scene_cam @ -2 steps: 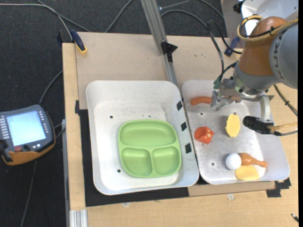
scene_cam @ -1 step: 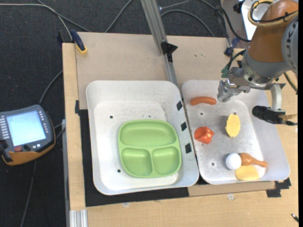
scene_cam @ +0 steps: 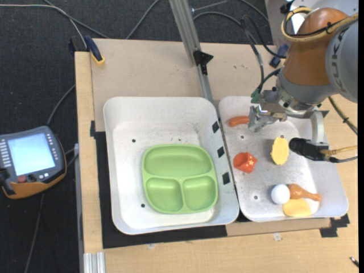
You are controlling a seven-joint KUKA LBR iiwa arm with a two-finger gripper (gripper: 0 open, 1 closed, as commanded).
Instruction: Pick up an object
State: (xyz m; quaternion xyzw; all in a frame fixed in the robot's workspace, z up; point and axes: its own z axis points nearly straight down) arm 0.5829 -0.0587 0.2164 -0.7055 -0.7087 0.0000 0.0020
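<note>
The right bin (scene_cam: 327, 178) holds several small items. An orange carrot-like piece (scene_cam: 238, 120) lies at its far left corner. Further in are a red pepper piece (scene_cam: 245, 162), a yellow piece (scene_cam: 279, 151), a white ball (scene_cam: 280, 194), a drumstick (scene_cam: 305, 193) and a pale yellow piece (scene_cam: 300, 209). My gripper (scene_cam: 259, 120) hangs low over the far end of this bin, just right of the orange piece. Nothing is visibly held in it.
The left bin (scene_cam: 116, 147) holds a green divided plate (scene_cam: 180, 178). A slanted metal pole (scene_cam: 190, 36) stands behind the bins. A black connector with cable (scene_cam: 307, 148) reaches over the right bin's right side. A teach pendant (scene_cam: 28, 161) lies off the bench at left.
</note>
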